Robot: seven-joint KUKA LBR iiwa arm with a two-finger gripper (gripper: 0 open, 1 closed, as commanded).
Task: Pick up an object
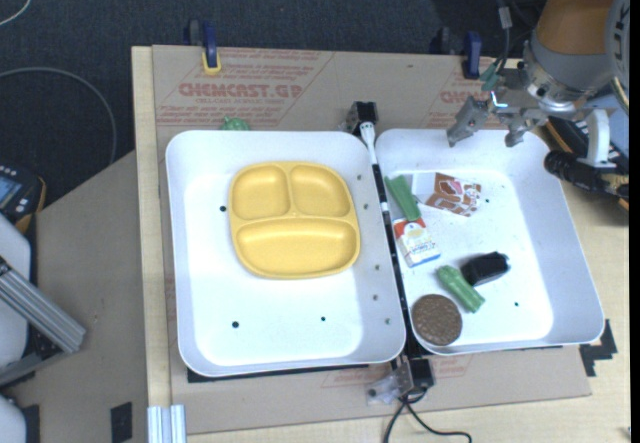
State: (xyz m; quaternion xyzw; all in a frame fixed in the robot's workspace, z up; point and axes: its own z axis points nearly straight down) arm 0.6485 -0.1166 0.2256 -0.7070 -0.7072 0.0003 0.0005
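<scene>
Hand: the hand (492, 126) hovers spread wide, holding nothing, over the right bin's (560, 231) far rim.
Objects: card (453, 194), box (416, 242) and disc (437, 319) lie below it, untouched.
Progress: nothing picked; descent, grasp and lift remain.

I see bright, even overhead light, left white bin (195, 261) glaring and nearly washed out, soft faint shadows under the yellow tray (295, 219), dim dark floor (90, 1), slight overall softness

Red print reading "CHEMCAST GP" runs along the far edge of the brown board (300, 81) under the bins. A fainter repeat sits at the far right. No other print is legible.
</scene>
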